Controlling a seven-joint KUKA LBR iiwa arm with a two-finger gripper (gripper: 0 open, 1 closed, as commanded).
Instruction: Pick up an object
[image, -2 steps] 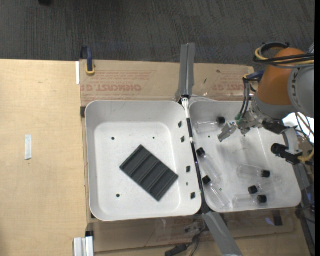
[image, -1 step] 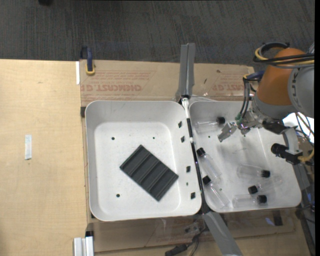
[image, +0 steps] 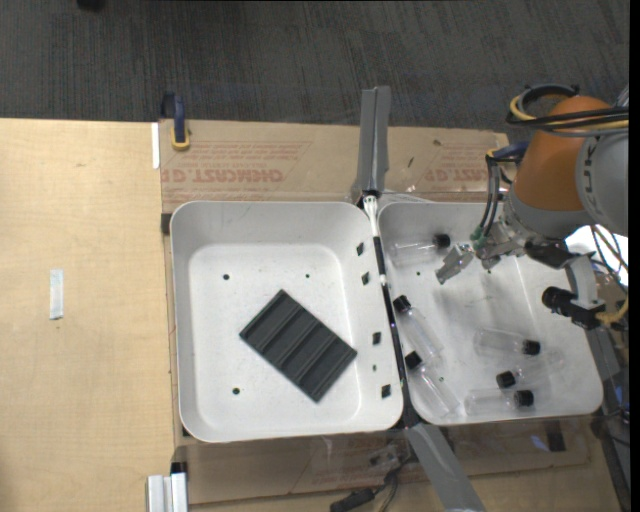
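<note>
Bench: wooden bench (image: 80, 400) with cardboard under two white bins, dark carpet beyond.
Hard to see: several clear vials with black caps (image: 515, 388) in the right bin (image: 590, 400), their bodies nearly invisible against the white.
Left bin (image: 190, 400): one dark ribbed tray (image: 298, 345), lying diagonally.
Claw (image: 458, 262): low over the right bin's far half; whether it is open and whether it holds anything, cannot tell.
Arm (image: 560, 170): orange band, cables, partly cut off at right.

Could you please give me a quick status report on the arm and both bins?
Gripper over right bin, nothing seen between fingers. Clear black-capped vials scattered there. Dark ribbed block in left bin. Nothing blocking.
</note>
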